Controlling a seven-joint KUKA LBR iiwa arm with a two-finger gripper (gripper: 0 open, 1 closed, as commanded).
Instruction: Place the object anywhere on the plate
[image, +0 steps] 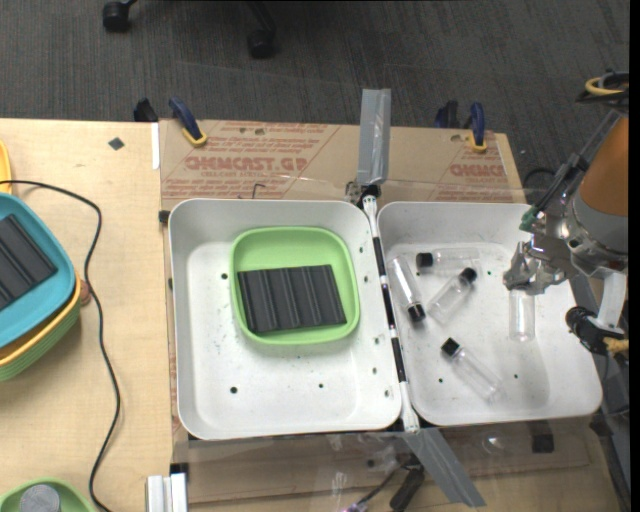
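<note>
So I'm sitting here with the hand (528, 272) hovering over the right bin (560, 405), near its right wall. There's a clear vial (521, 315) hanging just under it, upright, and it looks like the fingers are clamped on its top end (glass on white, so I'm reading it as held, not swearing to it).

The green plate (345, 255) sits in the left bin (190, 300), well apart from the hand, with a dark ribbed pad (290, 298) covering most of its middle. Three more black-capped vials (450, 292) are lying loose on the right bin's floor.

My take on doing this step well: lift enough that the dangling vial clears the ridge where the two bins meet, then travel left and come down over the middle of the plate, not the rim. The pad looks like the safer landing spot, since a round vial should roll less in those ribs. I'd lower it close before letting go, because dropping from height could bounce it off the plate.
</note>
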